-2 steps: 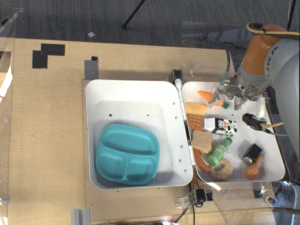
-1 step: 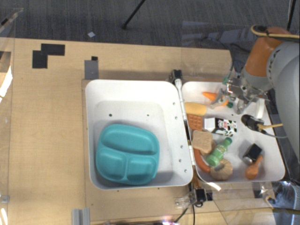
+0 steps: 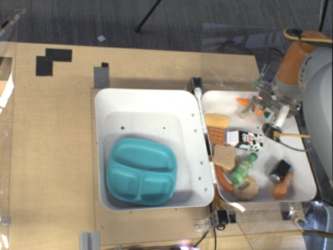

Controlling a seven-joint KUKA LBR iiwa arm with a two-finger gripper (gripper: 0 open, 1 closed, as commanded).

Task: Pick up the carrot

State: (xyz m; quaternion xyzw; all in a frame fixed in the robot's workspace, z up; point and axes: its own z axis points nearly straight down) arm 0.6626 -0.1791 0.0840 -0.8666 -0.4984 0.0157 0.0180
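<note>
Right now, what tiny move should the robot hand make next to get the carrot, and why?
Probably a short drop straight down. The hand sits right at the carrot near the back of the right bin, and nothing crowds the carrot there, but I can't see the carrot gripped yet.

We see even, soft overhead light; faint shadow under the teal plastic divided tray [image 3: 140, 171]; glossy white bins [image 3: 151, 100] bright; slightly soft focus throughout.

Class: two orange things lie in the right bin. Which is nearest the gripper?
The carrot at the bin's far edge, beside the gripper; the other orange piece lies at the near corner.
</note>
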